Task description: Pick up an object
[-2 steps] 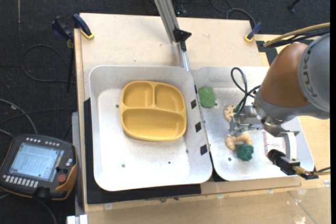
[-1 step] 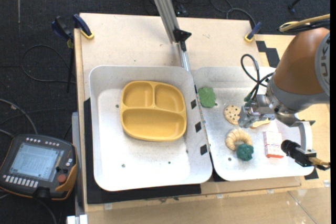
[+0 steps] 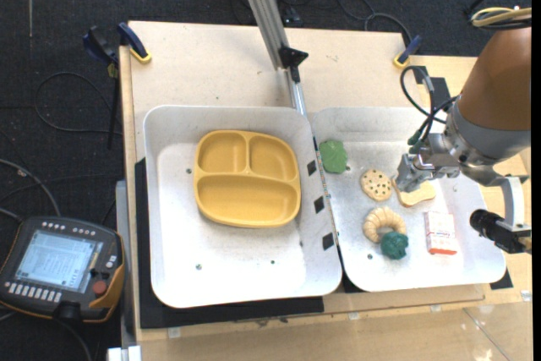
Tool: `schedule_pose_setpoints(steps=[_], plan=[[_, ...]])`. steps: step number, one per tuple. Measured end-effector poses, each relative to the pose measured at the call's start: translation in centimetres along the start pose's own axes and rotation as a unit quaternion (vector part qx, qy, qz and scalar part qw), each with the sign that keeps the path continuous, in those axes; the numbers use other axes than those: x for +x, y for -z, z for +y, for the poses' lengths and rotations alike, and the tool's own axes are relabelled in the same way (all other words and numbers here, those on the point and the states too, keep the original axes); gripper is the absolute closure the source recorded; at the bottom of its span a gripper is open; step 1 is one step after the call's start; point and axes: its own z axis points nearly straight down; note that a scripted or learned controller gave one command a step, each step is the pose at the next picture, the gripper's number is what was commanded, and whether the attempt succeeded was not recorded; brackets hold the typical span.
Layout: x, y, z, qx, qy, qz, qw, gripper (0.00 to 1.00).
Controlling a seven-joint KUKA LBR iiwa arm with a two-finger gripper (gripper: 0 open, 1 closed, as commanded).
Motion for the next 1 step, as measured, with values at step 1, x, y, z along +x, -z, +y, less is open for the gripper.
schedule_pose_setpoints(steps=[1], plan=[[4.45, -0.41, 2.27, 0.002, 0.003, 0.001, 1.0000, 1.00]])
